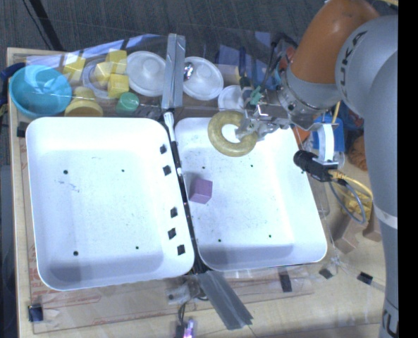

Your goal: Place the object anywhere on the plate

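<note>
And here's the big grey arm sweeping in from the right, orange band bright above the wrist, bent down over the back of the right-hand bin. Below it, the two white bins sit side by side: the left bin with a bare floor dotted by a few dark specks, the right bin with all the action in it. Along the back of the bench, a clutter of dishes: a blue bowl at the far left, yellow cups next to it, then pale round lids towards the middle.

Now to the gripper, down at the far edge of the right bin, right against a yellow ring-shaped piece. The ring looks tilted, its right side up by the fingertips, but whether the fingers actually pinch it or merely touch it, I cannot tell; how wide the fingers stand is lost in the wrist hardware too.

And smallest of all, the purple block, lying flat on the right bin's floor near its left wall, well apart from the gripper
</note>
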Robot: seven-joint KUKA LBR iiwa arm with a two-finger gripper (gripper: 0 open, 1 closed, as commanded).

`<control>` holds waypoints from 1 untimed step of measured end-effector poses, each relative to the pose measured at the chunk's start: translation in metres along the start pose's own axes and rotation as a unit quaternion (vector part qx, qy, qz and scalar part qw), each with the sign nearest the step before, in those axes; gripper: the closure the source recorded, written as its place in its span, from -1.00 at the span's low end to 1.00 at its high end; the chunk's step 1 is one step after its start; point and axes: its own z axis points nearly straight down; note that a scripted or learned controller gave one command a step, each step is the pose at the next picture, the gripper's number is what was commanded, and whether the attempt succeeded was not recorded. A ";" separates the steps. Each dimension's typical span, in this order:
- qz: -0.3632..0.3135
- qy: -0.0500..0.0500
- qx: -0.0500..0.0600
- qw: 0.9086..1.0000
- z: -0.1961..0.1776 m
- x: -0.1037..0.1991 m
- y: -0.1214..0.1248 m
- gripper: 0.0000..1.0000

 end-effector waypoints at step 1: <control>0.004 0.000 0.001 1.000 0.010 0.067 -0.034 1.00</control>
